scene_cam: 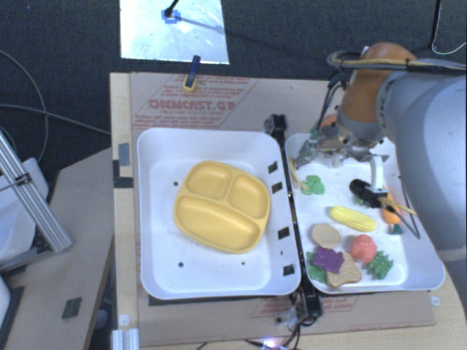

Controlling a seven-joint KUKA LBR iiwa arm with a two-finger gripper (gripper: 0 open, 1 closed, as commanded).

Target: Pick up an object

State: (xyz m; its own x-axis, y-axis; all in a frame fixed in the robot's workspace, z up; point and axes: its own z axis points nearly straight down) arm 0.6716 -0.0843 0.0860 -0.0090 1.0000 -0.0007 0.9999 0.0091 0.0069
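Note:
My gripper (315, 152) hangs low over the back left corner of the right bin (430, 268), under the orange wrist band. Just in front of it lies a small green leafy toy (312, 184), and a thin yellow piece (292, 172) rests by the bin's left wall. Further forward lie a yellow corn cob (352, 218), a tan oval piece (325, 234), a purple grape bunch (327, 259) on a slice of toast (347, 275), a red tomato (363, 247), a green leafy piece (379, 266) and an orange carrot (392, 214). Nothing shows in the gripper's grasp.
The left bin (157, 268) holds a yellow divided plate (222, 205) at its middle. A black divider with clips (286, 203) runs between the bins. The grey arm covers the right bin's back right part.

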